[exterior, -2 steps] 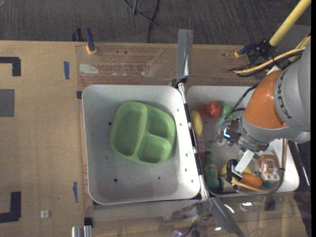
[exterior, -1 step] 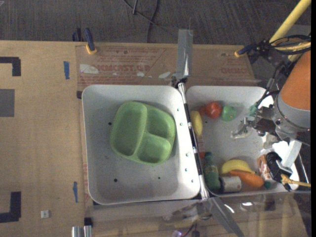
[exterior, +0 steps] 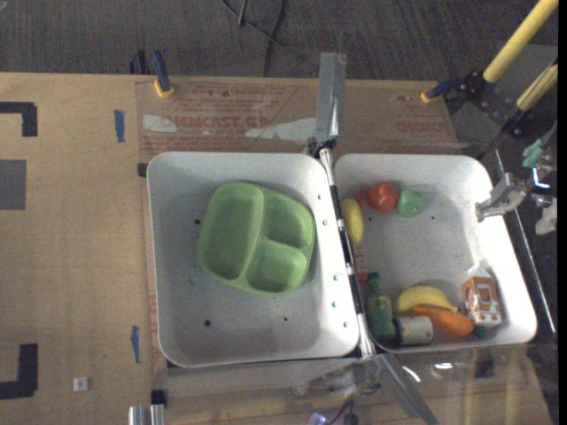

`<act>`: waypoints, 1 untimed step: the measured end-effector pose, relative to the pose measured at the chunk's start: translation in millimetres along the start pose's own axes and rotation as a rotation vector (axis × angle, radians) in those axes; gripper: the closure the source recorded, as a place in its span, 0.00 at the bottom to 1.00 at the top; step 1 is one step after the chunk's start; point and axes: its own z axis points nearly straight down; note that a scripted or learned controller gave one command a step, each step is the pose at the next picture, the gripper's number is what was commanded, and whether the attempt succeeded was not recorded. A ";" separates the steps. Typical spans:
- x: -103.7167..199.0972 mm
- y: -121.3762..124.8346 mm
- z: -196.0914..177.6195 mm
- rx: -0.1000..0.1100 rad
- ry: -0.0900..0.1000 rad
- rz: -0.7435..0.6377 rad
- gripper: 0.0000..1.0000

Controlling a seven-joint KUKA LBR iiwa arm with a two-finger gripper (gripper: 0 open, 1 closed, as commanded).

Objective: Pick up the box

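The box (exterior: 481, 298) lies in the near right corner of the right bin (exterior: 443, 168), well below my gripper (exterior: 503, 197) and apart from it. My gripper hangs over that bin's right rim; whether it is holding anything I cannot tell. Just beside the box lie a carrot (exterior: 447, 322) and banana (exterior: 423, 296).

Gripper (exterior: 507, 195) at the far right of the camera view, hanging level with the upper half of the frame. Little of the arm visible. Nothing seen between the jaws.
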 end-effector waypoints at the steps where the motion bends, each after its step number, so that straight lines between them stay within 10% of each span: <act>1: 2.6 -1.1 184.7 0.001 0.001 -0.105 0.00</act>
